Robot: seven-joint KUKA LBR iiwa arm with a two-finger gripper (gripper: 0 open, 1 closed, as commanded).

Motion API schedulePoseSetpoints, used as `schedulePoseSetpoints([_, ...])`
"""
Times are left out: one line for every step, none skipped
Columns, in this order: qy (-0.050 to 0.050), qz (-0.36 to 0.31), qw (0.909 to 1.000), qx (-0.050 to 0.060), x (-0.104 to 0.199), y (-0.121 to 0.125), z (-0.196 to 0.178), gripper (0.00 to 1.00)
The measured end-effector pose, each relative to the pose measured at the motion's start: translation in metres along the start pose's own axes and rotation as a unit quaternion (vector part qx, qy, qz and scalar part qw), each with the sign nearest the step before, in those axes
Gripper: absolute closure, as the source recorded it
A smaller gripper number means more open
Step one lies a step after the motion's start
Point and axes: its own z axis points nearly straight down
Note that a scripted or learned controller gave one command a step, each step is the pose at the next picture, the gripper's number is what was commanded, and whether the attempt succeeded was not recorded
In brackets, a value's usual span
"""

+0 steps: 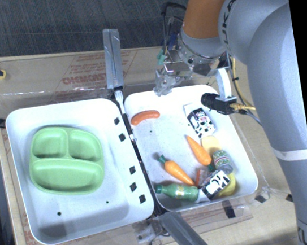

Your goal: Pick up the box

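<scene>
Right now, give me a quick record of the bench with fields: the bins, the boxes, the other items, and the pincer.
left bin: green divided tray
right bin: sausage, two carrots, green bottle
boxes: cow-print box near far right corner; second cow-print box at near edge
pincer: above far rim of right bin, holding nothing visible

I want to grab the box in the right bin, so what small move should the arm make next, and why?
Probably swing the gripper toward the camera and a bit right, over the box. It hangs at the right bin's far rim, and the box lies apart from it, nearer the camera.
</scene>
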Motion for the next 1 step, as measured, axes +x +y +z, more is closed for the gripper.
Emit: schedulePoseSetpoints([0.000, 0.007, 1.0000, 0.002, -0.0481, 0.0080, 0.1550, 1.00])
